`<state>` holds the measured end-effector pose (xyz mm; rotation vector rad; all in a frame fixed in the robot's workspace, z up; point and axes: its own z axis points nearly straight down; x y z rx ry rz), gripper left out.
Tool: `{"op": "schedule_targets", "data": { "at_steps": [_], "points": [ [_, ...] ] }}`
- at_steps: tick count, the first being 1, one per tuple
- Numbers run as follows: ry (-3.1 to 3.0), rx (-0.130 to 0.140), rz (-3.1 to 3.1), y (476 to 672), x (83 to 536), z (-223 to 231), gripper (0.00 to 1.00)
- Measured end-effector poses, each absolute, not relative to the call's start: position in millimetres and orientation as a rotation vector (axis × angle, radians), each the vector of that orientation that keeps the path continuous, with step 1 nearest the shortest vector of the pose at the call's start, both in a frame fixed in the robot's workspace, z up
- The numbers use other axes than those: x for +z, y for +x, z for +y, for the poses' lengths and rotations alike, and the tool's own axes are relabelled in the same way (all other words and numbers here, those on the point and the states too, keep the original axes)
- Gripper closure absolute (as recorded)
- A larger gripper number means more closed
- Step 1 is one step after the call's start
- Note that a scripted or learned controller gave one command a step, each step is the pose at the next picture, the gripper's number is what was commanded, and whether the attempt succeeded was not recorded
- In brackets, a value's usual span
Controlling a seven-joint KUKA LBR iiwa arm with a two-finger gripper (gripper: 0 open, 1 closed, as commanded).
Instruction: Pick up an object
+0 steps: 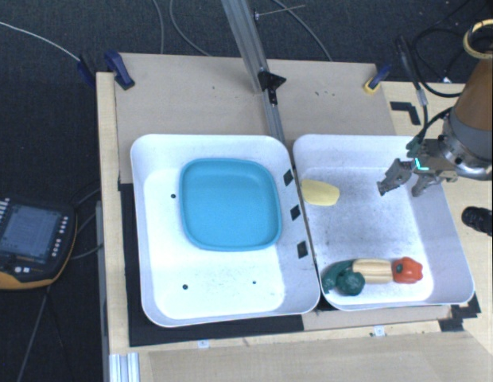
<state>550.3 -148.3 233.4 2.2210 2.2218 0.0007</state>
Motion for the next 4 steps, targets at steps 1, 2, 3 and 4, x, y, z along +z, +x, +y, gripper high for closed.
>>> {"op": "schedule_targets", "data": {
  "at_steps": [1, 2, 3, 4],
  "points": [
    [2.221, 0.001, 2.222, 550.2, 233, -148, 0.00],
    [2.224, -0.004, 2.224, 552.8, 174, -155, 0.00],
    [2.224, -0.003, 2.224, 558.6, 129, -157, 0.00],
    [2.223, -0.002, 2.223, 557.9, 94, -157, 0.00]
  ]
}}
